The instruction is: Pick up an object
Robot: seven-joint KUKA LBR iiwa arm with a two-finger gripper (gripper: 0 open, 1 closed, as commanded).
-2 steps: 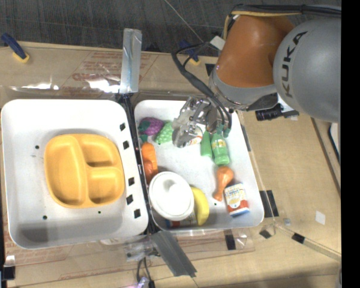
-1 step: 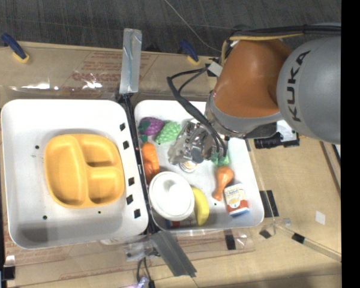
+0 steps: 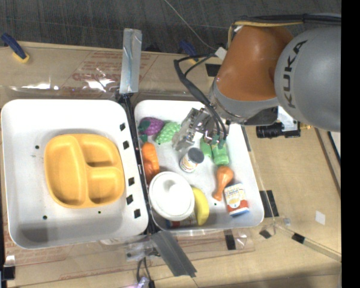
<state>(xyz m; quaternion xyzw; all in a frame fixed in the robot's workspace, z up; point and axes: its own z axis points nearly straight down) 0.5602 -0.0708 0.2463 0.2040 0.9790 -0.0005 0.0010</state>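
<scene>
Figure. The gripper (image 3: pixel 195 134) hangs low over the right bin (image 3: pixel 247 161), above a small can (image 3: pixel 192 159) with a dark lid; take this can as your landmark. You cannot tell from this slanted view whether the gripper is spread or closed, and nothing is visibly held in it. No single target is fixed by the task; judged by position, the can is the likeliest, as it stands just beneath the tool.

Crowding is the main hazard. A green block (image 3: pixel 219 153) sits just right of the can, a drumstick (image 3: pixel 222 182) lies below and right of it, and a white bowl (image 3: pixel 171 195) sits just below it. Left of the can lies a carrot (image 3: pixel 150 159); above and left are grapes (image 3: pixel 149 126) and a green leafy piece (image 3: pixel 168 132). A banana (image 3: pixel 201 206) and a small carton (image 3: pixel 236 198) lie farther below, toward the bin's near wall.

If you descend here, expect that one side of the tool may land on the green block or the bowl rim, tipping the can or pushing it aside. A round can may also roll or slip out of a shallow pinch. The yellow tray (image 3: pixel 84 168), well left of the can in the left bin (image 3: pixel 24 125), is not at risk.
</scene>
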